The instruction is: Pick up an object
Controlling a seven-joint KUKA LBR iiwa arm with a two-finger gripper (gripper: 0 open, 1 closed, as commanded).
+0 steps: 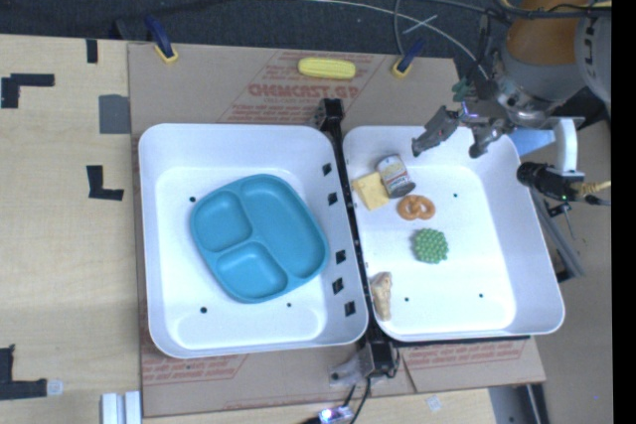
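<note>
**Arm poised over the right bin, nothing yet lifted**

Nearest the camera, a pale, lumpy food-shaped piece (381, 294) lies by the front left wall of the shallow white right-hand bin (517, 243); beyond it sit a round green knobbly ball (430, 245), an orange-brown pretzel-shaped toy (415, 208), a flat yellow wedge (370, 191) and, touching that wedge, a small silver tin lying on its side (396, 176). The left bin (164, 213) holds a blue three-compartment plastic tray (258, 235). Farthest back, the two-finger gripper (456, 135) hangs over the right bin's rear edge, fingers spread and bare. A clean pick likely favours the green ball, which stands apart from its neighbours: centre above it, then descend straight before closing.
</note>
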